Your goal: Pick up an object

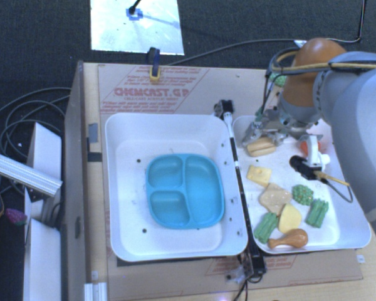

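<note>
Robotics lab: industrial arm (351,99) over a cardboard-topped bench (156,86), two white bins (122,137) of plastic toy food (288,221), loose cables (25,105) on dark carpet, calibration sheet (136,17) beyond

bench (88,187), two white bins (122,168) side by side

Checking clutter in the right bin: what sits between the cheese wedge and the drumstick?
In the camera view, a tan cracker and a yellow piece lie between cheese wedge and drumstick.
</note>
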{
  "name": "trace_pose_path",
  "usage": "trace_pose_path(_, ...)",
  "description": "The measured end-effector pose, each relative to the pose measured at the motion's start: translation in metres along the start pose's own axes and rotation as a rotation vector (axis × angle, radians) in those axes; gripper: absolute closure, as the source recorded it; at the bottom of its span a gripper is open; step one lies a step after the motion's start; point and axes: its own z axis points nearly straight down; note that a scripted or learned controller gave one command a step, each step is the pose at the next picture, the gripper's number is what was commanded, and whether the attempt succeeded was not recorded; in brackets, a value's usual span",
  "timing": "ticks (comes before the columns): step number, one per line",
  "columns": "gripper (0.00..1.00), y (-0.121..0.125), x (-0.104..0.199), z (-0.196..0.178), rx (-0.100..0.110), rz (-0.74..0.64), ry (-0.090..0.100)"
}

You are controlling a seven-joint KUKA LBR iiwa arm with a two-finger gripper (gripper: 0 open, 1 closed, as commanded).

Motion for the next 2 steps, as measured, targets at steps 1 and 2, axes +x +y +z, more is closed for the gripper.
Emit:
trace_pose_path(1, 1.0, 0.002, 0.0, -0.012, -0.006, -0.003, -0.002)
trace_pose_path(2, 1.0, -0.025, 0.05, -0.101, -0.004, -0.001, 0.0)
